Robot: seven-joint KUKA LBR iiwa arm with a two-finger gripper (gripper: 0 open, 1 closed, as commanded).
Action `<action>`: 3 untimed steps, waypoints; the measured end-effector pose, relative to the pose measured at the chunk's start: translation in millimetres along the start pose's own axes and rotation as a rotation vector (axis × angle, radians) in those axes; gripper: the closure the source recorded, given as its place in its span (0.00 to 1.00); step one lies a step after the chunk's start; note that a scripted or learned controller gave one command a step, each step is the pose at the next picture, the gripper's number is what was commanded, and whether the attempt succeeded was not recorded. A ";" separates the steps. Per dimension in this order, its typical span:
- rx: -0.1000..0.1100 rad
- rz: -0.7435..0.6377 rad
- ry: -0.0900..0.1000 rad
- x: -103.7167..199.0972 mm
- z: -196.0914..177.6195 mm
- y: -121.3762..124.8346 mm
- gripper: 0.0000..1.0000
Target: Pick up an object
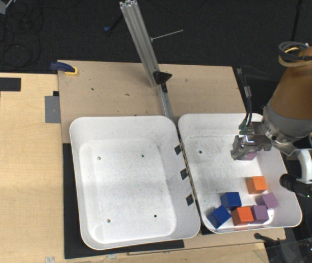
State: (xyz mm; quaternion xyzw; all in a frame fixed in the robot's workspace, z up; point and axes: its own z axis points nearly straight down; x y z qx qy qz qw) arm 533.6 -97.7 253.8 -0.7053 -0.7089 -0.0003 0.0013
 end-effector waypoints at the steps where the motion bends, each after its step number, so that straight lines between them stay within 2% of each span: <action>1: 0.000 -0.001 0.000 56.7 -0.7 14.5 1.00; 3: 0.001 0.000 -0.001 158.0 7.5 38.9 1.00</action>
